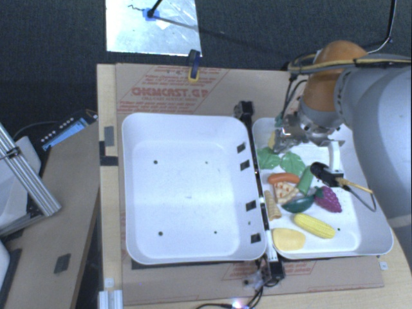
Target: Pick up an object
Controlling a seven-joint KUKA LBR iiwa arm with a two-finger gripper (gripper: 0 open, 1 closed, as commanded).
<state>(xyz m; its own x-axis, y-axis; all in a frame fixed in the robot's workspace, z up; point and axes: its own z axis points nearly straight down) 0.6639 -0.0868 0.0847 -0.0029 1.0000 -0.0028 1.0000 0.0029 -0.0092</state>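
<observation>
Cardboard is laid over the bench under both bins. At the left, the left bin is seen with a bare white floor. Past the divide, the right bin is crowded with toy food, gathered along its left wall and middle. A tan wafer is set against the left wall, with a pale yellow slice in the near-left corner. A pizza wedge is tucked under a green leaf, and a dark green pepper is touched by both the wedge and the purple grapes. A corn cob is laid slantwise near the near edge. The gripper is held over the far-left corner, just above the leaf; whether it is spread or closed cannot be told, and nothing is seen held in it. The leaf is judged the nearest candidate: light, thin and likely flexible, so it is best taken at a raised edge. The corn, probably light, stiff and smooth plastic, would be pinched across its middle.
</observation>
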